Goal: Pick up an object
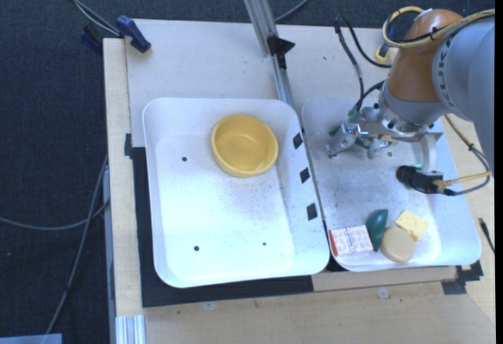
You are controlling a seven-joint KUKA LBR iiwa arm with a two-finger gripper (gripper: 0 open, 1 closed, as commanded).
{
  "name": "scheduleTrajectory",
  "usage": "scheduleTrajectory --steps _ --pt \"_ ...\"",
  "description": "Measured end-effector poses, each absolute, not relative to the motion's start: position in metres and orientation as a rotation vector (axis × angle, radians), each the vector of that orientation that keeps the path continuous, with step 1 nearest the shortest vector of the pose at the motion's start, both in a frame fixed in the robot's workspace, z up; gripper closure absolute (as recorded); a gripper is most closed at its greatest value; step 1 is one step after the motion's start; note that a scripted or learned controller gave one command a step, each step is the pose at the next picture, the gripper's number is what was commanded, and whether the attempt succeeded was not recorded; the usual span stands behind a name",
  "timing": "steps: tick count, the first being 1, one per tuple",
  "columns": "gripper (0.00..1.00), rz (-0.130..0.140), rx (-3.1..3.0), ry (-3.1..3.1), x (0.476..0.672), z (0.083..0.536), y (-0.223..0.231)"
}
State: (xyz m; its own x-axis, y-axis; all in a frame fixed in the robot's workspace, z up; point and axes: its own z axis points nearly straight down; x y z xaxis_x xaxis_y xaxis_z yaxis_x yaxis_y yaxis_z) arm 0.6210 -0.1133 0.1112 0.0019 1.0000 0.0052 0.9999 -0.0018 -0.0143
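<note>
The pale yellow block, tan round piece, dark green lump and red-and-white printed packet cluster in the right white bin's near corner. The claw hangs apart from them over bare floor; whether it is wide or narrow I cannot tell. The step looks like approach: next it must travel toward the cluster and descend. A yellow bowl sits in the left white bin on the wooden counter.

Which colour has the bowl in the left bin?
The bowl is yellow, plain and without pattern, as the camera view shows.
</note>
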Motion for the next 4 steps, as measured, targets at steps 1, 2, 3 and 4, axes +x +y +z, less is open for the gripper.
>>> scheduleTrajectory --steps 1,2,3,4 --pt "0.00 0.011 -2.212 -2.209 0.620 0.095 -0.112" --pt "1.00 0.004 -2.214 -2.210 0.622 0.109 -0.112" --pt "1.00 -0.010 -2.224 -2.227 0.634 0.164 -0.112" --pt "1.00 -0.012 -2.226 -2.228 0.638 0.233 -0.113"
